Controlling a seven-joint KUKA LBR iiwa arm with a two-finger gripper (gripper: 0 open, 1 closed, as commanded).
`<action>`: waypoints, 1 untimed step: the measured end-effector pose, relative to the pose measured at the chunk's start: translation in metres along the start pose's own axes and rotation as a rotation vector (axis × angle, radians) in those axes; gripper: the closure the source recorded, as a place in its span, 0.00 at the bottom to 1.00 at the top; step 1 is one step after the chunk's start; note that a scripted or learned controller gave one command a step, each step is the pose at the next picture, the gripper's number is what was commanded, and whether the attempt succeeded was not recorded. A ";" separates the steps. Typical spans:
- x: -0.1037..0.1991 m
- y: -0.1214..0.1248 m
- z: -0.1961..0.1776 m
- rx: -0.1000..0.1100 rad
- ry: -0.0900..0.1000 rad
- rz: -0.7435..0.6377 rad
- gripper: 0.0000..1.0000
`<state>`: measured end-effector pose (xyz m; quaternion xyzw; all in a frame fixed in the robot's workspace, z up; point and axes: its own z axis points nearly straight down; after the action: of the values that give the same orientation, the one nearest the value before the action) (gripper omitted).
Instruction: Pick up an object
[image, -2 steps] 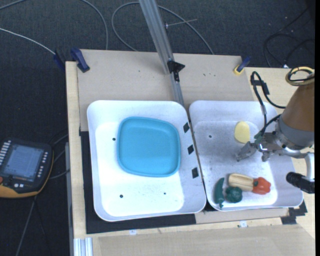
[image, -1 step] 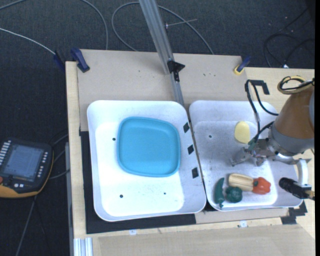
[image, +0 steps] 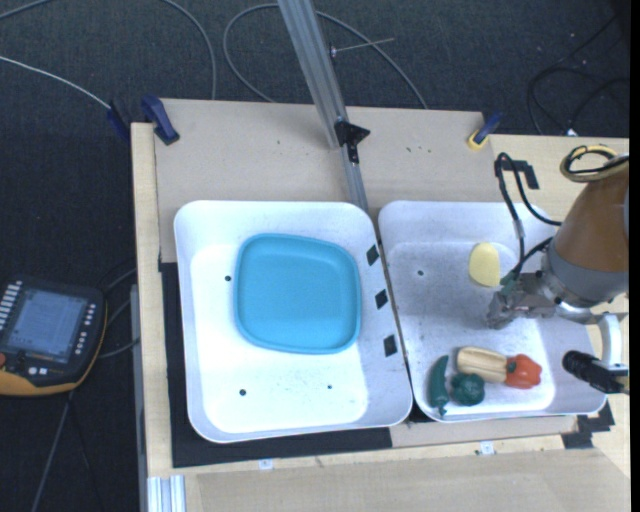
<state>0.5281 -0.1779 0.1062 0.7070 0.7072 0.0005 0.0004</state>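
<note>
gripper (image: 503, 308) is low in the right bin (image: 425, 300), fingertips just beside the pale yellow object (image: 485, 264), nothing visibly between them. can't tell whether it's open or closed. along the bin's near edge: tan roll (image: 481, 361), red-orange pepper (image: 523, 372), green pieces (image: 455, 386). left bin (image: 200, 340) holds a blue plate (image: 297, 293). pendant (image: 45, 332) sits on the floor at left.

Bright even overhead light, soft faint shadows; slightly grainy, mildly blurred
</note>
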 end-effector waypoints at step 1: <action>0.001 0.003 -0.062 -0.004 -0.001 0.000 1.00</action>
<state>0.5310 -0.1772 0.1686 0.7069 0.7074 0.0014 0.0022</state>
